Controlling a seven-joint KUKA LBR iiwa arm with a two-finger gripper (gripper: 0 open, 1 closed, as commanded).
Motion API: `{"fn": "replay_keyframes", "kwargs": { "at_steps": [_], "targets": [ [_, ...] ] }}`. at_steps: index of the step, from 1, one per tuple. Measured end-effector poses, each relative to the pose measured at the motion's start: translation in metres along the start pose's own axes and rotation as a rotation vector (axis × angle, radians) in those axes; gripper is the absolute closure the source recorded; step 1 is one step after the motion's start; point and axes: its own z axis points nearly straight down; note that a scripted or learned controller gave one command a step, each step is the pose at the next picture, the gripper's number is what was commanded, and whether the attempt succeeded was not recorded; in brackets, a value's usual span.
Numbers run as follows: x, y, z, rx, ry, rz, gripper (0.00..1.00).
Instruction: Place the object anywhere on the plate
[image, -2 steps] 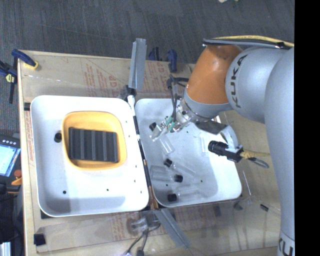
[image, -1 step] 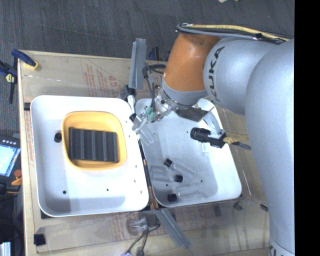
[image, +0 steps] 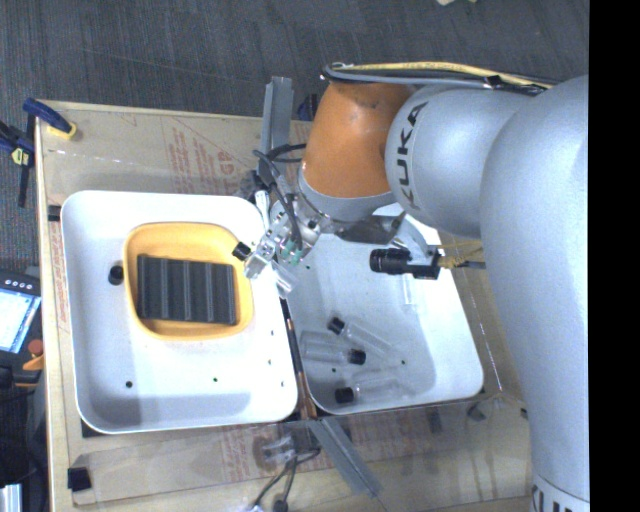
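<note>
The plate (image: 190, 240) — yellow, with a dark ribbed insert in its middle — lies in the left bin (image: 100, 400), and nothing loose rests on it, so the placing is not done. The gripper (image: 268, 252) hangs over the seam between the two bins, just right of the plate's right edge, under the orange band (image: 350, 130) of the arm. Whether it carries anything I cannot tell; the wrist and cabling crowd the tip and no object shows clearly there. The right bin (image: 455, 350) holds a few clear pieces with dark caps (image: 345, 352) near its middle and near side — likely the objects to move, though which one is meant is unclear. By my reading a carry across to the plate and a release are left, perhaps the pick too.
</note>
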Motion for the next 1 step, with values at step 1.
{"fn": "replay_keyframes", "kwargs": {
  "at_steps": [1],
  "targets": [
    [-0.0003,-0.0002,-0.0002,0.0,-0.001,0.0,0.0]
  ]
}}
